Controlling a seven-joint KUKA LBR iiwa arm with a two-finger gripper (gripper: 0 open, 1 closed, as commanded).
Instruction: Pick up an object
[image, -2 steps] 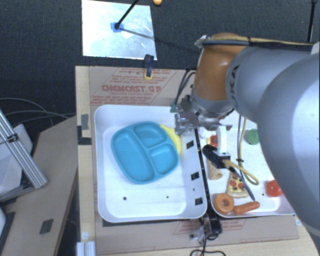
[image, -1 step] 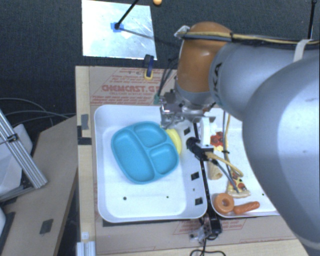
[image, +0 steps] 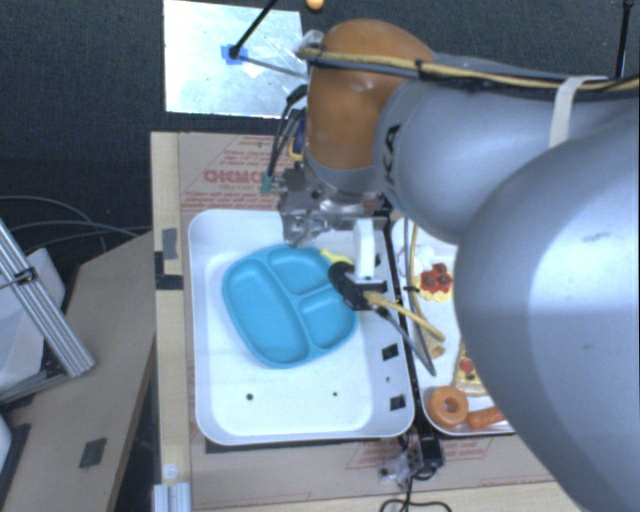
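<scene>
you see the hand (image: 303, 228) hanging at the far rim of the blue tray (image: 288, 306), which lies inside the left white bin (image: 300, 415), likely lining up a grasp.

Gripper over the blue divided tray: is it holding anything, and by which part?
Cannot be told. The gripper sits at the far rim of the blue divided plastic tray in the left white bin, its grip hidden.
</scene>
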